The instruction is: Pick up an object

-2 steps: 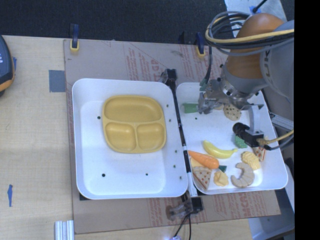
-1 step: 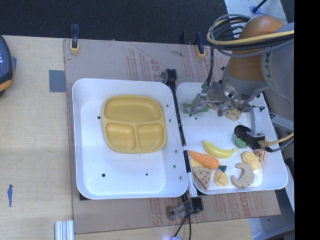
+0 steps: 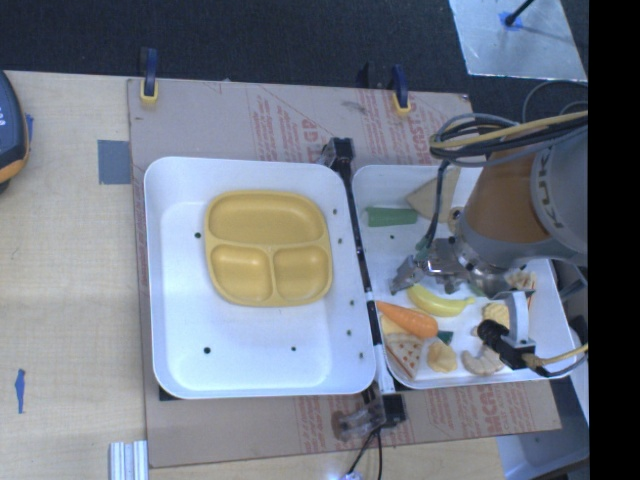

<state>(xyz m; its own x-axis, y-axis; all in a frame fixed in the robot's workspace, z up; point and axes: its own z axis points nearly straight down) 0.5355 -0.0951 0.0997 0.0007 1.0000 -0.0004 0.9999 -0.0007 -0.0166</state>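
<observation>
The gripper (image 3: 425, 271) of a grey arm (image 3: 545, 193) with an orange band hangs low inside the right bin (image 3: 375, 183), its metal fingers just above the left tip of a yellow banana (image 3: 440, 300); whether those fingers are spread or closed cannot be made out, and nothing can be seen held between them. The banana lies across the middle of the bin, touching or nearly touching an orange carrot (image 3: 407, 318) just nearer the camera. Nearer still, against the bin's near left corner, sits a tan wedge like a slice of pizza (image 3: 404, 352), with a small yellow lump (image 3: 441, 356) to its right and a pale, knobbly piece (image 3: 482, 362) beyond that. A flat green piece (image 3: 391, 216) rests toward the far left of the same bin, well apart from the gripper. A black cable (image 3: 510, 333) loops down from the wrist over the right side of the bin. Bundled yellow and black hoses (image 3: 490, 133) run along the arm above.

In the left bin (image 3: 170, 348), a yellow divided plate (image 3: 268, 246) with three compartments lies upright toward the far side, well apart from the gripper. Both bins sit side by side on a brown cardboard sheet (image 3: 290, 123) clamped to the wooden surface (image 3: 65, 298)
</observation>
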